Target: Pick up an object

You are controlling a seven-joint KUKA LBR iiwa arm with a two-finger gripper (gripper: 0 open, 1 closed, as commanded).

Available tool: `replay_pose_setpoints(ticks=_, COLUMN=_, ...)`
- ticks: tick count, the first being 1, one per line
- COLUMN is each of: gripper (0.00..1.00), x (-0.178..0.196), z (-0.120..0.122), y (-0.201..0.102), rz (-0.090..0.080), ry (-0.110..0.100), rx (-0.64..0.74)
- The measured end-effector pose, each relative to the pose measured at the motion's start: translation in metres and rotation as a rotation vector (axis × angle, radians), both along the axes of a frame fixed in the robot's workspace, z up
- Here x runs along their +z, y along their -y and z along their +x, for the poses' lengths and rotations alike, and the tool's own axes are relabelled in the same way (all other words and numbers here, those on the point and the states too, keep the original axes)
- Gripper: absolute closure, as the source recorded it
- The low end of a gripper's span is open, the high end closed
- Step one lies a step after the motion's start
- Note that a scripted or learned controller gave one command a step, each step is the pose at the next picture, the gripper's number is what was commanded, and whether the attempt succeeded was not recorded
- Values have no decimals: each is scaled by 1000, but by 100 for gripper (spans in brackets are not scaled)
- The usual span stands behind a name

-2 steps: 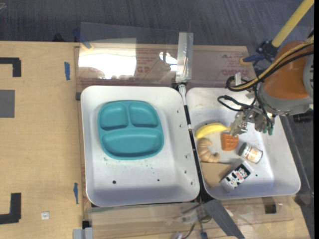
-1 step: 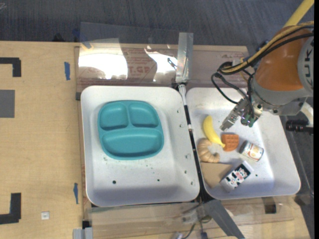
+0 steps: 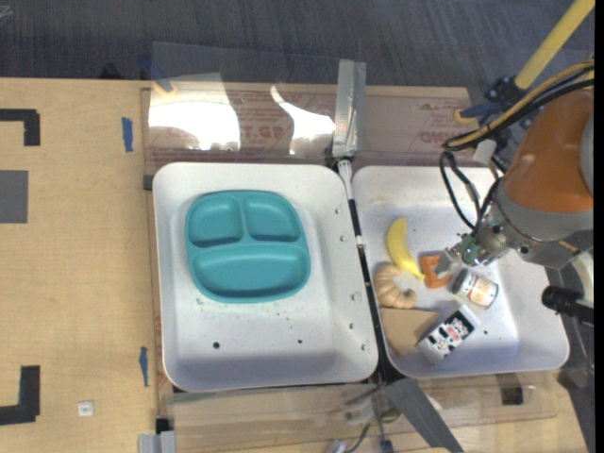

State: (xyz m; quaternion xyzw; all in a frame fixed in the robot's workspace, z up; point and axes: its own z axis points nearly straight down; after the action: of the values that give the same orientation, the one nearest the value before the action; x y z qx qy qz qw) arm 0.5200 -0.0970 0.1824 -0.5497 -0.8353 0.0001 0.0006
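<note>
Orange piece [image 3: 432, 270] sits mid right bin [image 3: 538, 347], right under your claw [image 3: 464, 257], looks like touching its tips. Can't tell how wide the claw's spread or if it's got hold of anything. Just beside it: small can [image 3: 478, 291] toward the bin's right edge, banana [image 3: 401, 246] and croissant [image 3: 395, 286] toward its left edge, black-and-white carton [image 3: 446, 334] near the front edge. Left bin [image 3: 179, 347] holds a teal divided plate [image 3: 248, 244].

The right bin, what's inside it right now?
In the right bin: a banana, a croissant, an orange piece, a small jar, a black-and-white box. The gripper covers whatever lies beneath it.
</note>
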Motion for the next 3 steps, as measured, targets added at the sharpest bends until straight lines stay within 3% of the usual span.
replay_pose_setpoints(ticks=1, gripper=100, x=39, z=-25, y=-35, rz=-1, ry=2, rx=-538)
replay_pose_setpoints(ticks=2, gripper=100, x=1, z=-28, y=-108, rz=-1, ry=-6, rx=-761)
replay_pose_setpoints(ticks=3, gripper=100, x=1, z=-33, y=-149, rz=-3, ry=-2, rx=-1421)
